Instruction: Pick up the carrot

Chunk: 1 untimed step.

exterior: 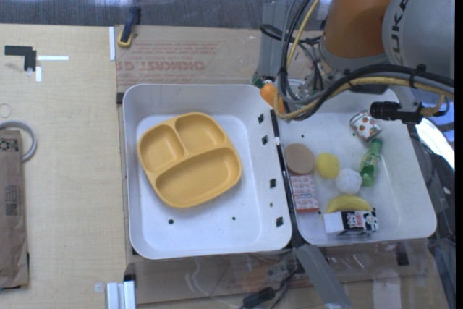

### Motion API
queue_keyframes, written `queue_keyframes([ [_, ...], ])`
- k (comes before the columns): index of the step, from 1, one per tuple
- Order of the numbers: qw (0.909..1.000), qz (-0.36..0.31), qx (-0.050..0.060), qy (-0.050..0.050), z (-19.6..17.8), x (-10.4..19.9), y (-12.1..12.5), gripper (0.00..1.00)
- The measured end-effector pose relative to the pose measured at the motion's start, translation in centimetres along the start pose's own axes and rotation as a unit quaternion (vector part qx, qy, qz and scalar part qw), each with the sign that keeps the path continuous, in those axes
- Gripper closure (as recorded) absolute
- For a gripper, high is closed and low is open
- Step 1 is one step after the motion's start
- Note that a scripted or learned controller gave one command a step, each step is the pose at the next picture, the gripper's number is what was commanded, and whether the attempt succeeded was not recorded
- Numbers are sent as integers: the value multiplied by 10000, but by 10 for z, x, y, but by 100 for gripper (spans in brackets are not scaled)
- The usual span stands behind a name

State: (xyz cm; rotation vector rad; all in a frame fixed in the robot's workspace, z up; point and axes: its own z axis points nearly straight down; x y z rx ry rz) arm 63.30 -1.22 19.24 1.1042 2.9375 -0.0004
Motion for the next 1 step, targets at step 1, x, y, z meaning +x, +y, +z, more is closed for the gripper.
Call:
queue_keyframes([
  [1, 9904, -1379, -3, -1, -18, 21, 44, 100],
])
